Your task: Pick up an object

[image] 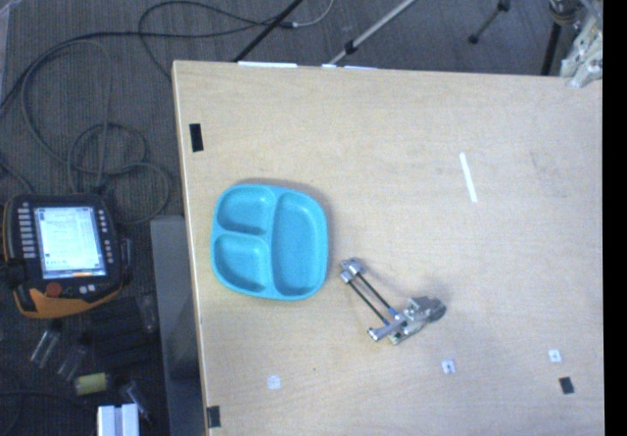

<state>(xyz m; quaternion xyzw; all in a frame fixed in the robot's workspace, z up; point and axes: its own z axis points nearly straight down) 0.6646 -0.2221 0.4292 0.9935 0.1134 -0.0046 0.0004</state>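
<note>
A blue plate [271, 241] with three sections lay on the wooden table [441, 130], left of the frame's centre. Just to its lower right, close to its rim, lay a metal tool [388, 305] with two thin rods, pointing diagonally toward the lower right. A small white strip [468, 177] sat well apart, toward the upper right. A tablet [67, 243] rested on the floor at the left. The gripper's state could not be told.

Even, soft overhead light, faint shadows, floor [88, 23] dimmer, overall slightly blurry, low resolution, no glare
</note>
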